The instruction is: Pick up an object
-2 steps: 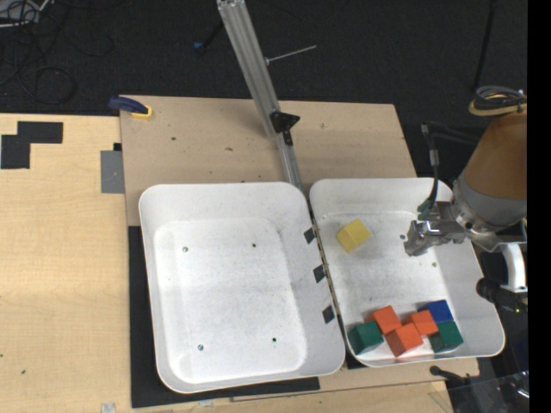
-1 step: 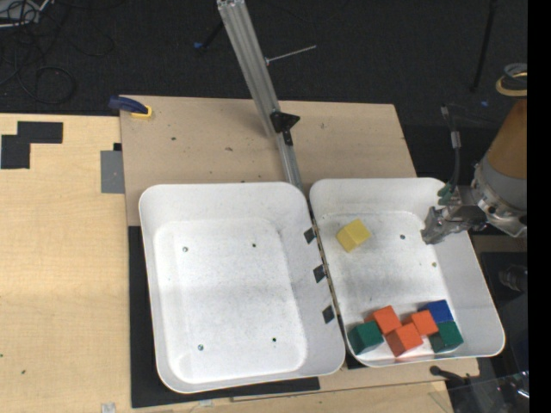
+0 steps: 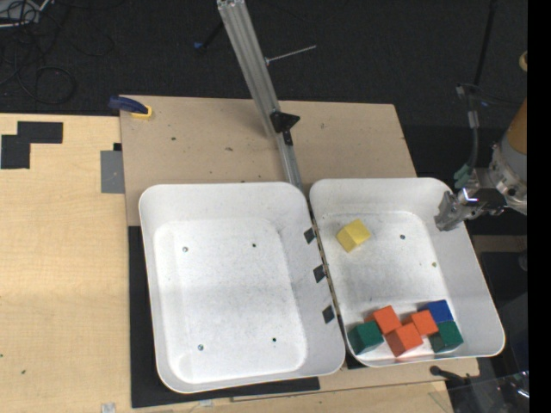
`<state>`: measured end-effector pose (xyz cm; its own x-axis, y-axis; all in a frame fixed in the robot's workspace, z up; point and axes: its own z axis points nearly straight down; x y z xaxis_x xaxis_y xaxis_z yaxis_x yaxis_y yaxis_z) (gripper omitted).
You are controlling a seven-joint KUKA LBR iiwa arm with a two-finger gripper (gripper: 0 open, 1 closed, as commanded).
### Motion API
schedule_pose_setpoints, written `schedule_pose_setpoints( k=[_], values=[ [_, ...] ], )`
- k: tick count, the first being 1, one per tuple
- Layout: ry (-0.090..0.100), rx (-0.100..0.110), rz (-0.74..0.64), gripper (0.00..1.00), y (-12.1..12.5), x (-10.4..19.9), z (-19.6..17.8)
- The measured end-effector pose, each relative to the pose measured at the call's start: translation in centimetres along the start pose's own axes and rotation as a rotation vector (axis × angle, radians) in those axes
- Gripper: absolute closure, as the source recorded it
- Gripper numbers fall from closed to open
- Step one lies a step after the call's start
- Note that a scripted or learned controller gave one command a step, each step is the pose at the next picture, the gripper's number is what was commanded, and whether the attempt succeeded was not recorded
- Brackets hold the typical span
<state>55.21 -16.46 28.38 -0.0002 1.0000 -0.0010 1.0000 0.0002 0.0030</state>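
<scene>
A yellow block [image 3: 353, 235] lies alone in the upper part of the right bin [image 3: 465, 256]. At that bin's near corner sits a cluster of blocks: an orange one [image 3: 386, 318], another orange one [image 3: 405, 340], a third orange one [image 3: 424, 323], a blue one [image 3: 440, 310], a green one [image 3: 368, 337] and a second green one [image 3: 447, 340]. My gripper [image 3: 451, 212] hangs at the right bin's far right rim, well right of the yellow block. Nothing shows between its fingers.
The left bin [image 3: 155, 231] stands beside the right one, joined by black clips [image 3: 317, 272]. A slanted aluminium rail [image 3: 258, 76] rises behind the bins. A blue and yellow clamp [image 3: 131, 106] rests on the bench's back left corner.
</scene>
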Motion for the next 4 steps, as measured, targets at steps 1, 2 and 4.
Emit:
schedule_pose_setpoints(
  k=[1,2,4],
  values=[
    [0.004,0.006,-0.005,1.00,0.7,5.7,1.0],
    [0.004,0.007,-0.005,1.00,0.1,11.5,1.0],
    [0.003,0.007,-0.005,1.00,-0.3,22.5,3.2]
  ],
)
